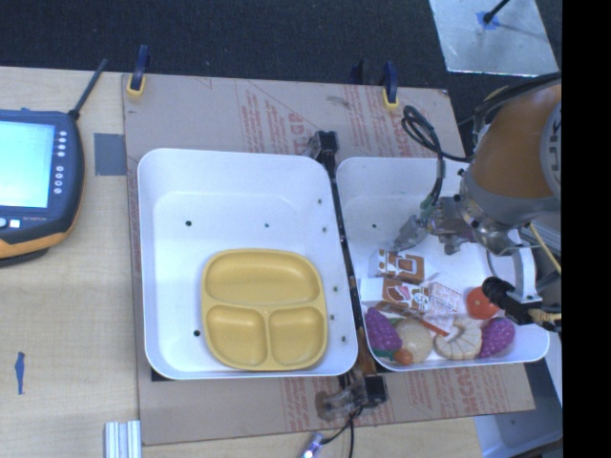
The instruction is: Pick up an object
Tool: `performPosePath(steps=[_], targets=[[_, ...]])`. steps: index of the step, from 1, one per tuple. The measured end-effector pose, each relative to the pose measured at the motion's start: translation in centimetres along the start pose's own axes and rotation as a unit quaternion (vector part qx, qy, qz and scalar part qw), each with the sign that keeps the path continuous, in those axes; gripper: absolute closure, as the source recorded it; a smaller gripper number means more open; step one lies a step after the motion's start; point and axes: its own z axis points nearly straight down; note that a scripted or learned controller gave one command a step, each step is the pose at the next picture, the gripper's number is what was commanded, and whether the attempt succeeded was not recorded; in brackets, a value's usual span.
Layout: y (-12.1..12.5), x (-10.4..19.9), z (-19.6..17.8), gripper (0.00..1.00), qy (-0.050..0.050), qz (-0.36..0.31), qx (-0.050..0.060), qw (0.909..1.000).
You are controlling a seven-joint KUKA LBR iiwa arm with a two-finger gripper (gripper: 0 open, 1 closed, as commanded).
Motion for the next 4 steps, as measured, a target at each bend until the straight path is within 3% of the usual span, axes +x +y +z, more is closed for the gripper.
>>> performPosePath(steps=[1, 2, 3, 4], targets=[[-0.4, 1.5, 4.9, 0.0, 0.0, 0.0, -0.006, 1.0], [8.5, -1.6, 6.7, 0.0, 0.0, 0.001, -0.001, 1.0], [10.6, -1.6, 6.6, 0.0, 0.0, 0.0, -0.001, 1.0], [10.6, -1.6, 5.6, 1.0, 0.0, -0.002, 0.0, 1.0]])
